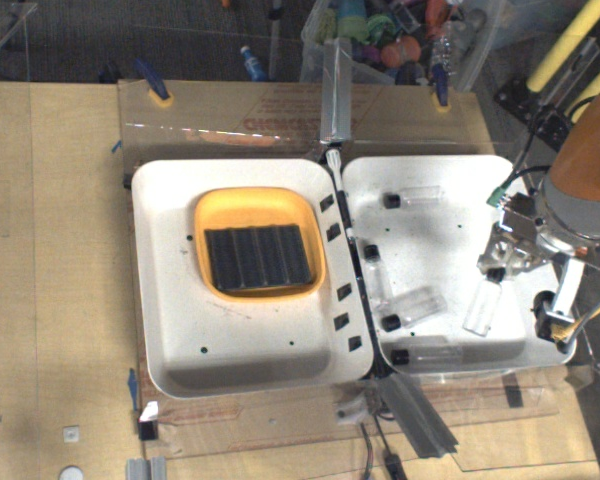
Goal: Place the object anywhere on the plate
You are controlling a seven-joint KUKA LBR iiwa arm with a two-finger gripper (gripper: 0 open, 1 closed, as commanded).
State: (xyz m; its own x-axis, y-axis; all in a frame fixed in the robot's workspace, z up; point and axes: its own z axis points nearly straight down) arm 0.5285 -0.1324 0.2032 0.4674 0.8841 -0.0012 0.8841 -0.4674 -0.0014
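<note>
An orange plate (212,211) lies in the left bin (160,268) with a black ribbed slab (257,256) resting on it. Several clear vials with black caps lie in the right bin (450,173): one at the back (412,197), one near the middle (415,308), one along the front wall (430,353). My gripper (497,268) hangs low over the right side of the right bin. A clear vial (478,311) sits just below and in front of it, tilted; I cannot tell whether they touch.
A raised divider (342,258) with black clips separates the two bins. Another clear vial (374,273) lies against the divider. Cables (558,323) hang by the right bin's right wall. A tub of colourful toys (400,13) stands behind the bench.
</note>
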